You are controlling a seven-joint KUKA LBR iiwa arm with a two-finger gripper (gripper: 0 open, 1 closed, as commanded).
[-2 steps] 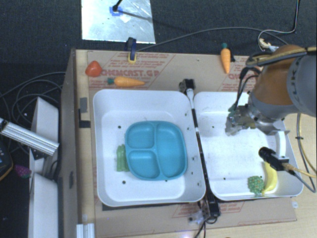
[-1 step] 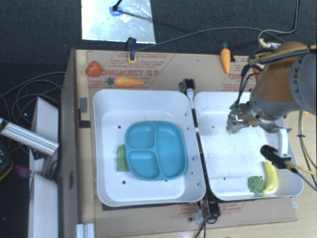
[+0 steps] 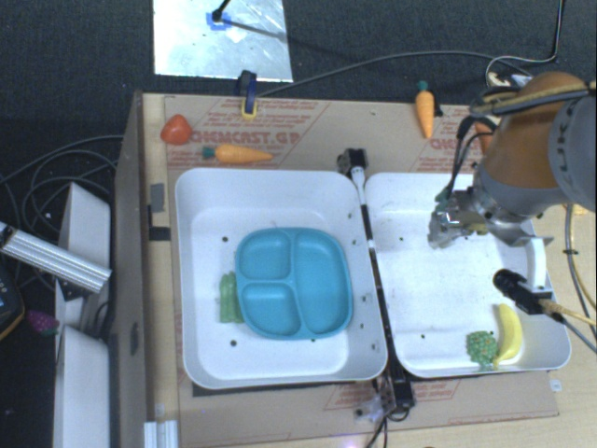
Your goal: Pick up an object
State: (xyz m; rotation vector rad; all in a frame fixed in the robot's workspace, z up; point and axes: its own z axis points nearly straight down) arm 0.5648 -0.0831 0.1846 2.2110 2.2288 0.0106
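The grey arm's jaws (image 3: 446,229) hang over the right white bin (image 3: 410,278); I cannot tell how they are set. The yellow plastic banana (image 3: 509,332) and green knobbly broccoli piece (image 3: 481,346) lie touching in the bin's near corner, well apart from them. Crowded against the wall, one could be nudged aside or both pinched together.

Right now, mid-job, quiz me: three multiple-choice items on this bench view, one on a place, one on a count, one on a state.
1. Where does the yellow toy banana lie?
A. right white bin's near right corner
B. on the blue plate
C. on the cardboard behind the bins

2. How many compartments has the blue divided plastic plate?
A. two
B. three
C. five

3. How does that plate sit?
A. flat in the left white bin
B. tilted on the divider
C. upside down

Answers: 1 A, it lies beside the green broccoli toy in the right white bin. 2 B, three hollows show. 3 A, hollows face up.
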